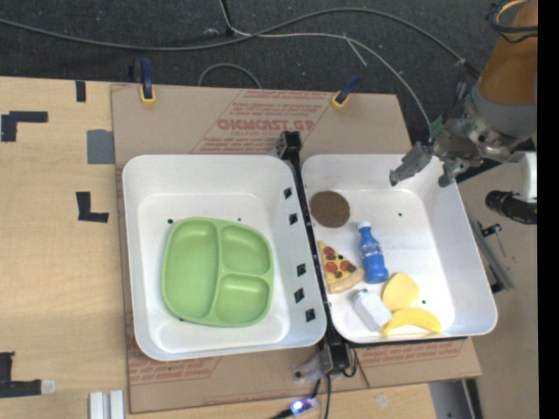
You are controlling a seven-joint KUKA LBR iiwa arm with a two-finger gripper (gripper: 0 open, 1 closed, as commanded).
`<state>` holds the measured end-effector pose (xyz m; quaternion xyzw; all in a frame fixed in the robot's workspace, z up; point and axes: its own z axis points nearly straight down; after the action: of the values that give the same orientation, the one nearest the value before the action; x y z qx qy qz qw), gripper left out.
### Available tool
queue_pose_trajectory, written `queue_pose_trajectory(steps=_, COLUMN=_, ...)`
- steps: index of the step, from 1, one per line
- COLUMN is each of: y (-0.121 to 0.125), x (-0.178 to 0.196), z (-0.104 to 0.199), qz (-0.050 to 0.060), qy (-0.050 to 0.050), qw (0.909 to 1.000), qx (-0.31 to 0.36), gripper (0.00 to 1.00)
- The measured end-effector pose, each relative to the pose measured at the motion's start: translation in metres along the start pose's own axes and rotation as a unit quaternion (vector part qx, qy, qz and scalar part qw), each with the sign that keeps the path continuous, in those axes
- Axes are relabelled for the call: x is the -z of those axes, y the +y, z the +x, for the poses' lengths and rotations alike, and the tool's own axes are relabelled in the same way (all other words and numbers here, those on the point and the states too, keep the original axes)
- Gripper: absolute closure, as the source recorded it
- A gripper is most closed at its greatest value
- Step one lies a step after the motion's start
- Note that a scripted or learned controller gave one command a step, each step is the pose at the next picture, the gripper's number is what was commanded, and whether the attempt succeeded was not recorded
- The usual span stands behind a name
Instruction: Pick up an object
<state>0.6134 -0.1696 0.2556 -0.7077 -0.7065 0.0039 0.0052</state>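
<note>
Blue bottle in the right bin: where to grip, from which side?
Grip the blue bottle mid-body, coming straight down with fingers across its narrow width. It lies flat, white cap toward the brown disc. The pizza slice sits close on one side, so that finger's gap is probably tight. The gripper is over the bin's far edge.

- Two white bins are seen: a left bin and a right bin.
- One green divided plate is counted.
- One brown round disc is counted.
- One blue bottle is counted.
- One toy pizza slice is counted.
- Two yellow pieces are counted.
- One small white block is counted.
- One gripper is seen.
</note>
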Motion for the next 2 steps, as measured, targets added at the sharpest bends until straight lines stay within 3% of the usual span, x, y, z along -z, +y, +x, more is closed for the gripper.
queue_pose_trajectory(steps=1, y=0.002, x=0.007, z=0.0, qz=-0.006, qy=-0.001, qw=1.0, qx=0.001, gripper=0.0)
queue_pose_trajectory(steps=2, y=0.002, x=-0.058, z=0.004, qz=-0.003, qy=-0.001, qw=1.0, qx=0.001, gripper=0.0)
